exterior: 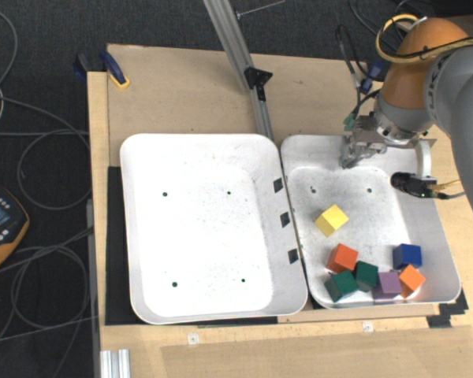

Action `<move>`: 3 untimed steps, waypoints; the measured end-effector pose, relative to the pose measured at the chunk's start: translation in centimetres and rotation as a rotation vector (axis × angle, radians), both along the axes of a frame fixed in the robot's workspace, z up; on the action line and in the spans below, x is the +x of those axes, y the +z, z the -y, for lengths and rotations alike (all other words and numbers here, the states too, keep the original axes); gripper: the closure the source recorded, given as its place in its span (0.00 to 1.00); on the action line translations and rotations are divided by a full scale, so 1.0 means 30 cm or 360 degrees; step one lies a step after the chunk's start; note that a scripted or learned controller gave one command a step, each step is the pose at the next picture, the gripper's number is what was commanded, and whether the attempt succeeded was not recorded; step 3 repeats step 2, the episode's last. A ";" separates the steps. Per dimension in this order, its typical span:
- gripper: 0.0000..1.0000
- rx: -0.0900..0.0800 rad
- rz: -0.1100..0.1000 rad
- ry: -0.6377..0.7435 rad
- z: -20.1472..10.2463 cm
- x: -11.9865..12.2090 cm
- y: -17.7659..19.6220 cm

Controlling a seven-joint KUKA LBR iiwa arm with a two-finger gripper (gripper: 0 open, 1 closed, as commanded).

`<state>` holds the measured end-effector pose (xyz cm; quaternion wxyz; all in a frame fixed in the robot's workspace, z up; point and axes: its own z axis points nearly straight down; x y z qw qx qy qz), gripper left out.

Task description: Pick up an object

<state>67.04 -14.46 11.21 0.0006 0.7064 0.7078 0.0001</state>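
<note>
My gripper (353, 157) hangs over the far edge of the right bin (378, 203), well above the blocks, with nothing seen between its fingers. A yellow block (331, 220) lies alone in the middle of that bin. Near the bin's front edge sits a cluster: a red-orange block (344, 257), two dark green blocks (341, 285) (366, 274), a purple block (389, 283), an orange block (411, 279) and a blue block (407, 255). All blocks lie toward the front of the bin from the gripper.
The left bin (201, 223) stands beside the right one, with small black clips along the shared edge. A slanted metal pole (236, 46) rises behind the bins. Cables lie on the dark floor at the left.
</note>
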 end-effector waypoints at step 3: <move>1.00 -0.0002 0.0014 0.0001 -0.014 0.024 0.434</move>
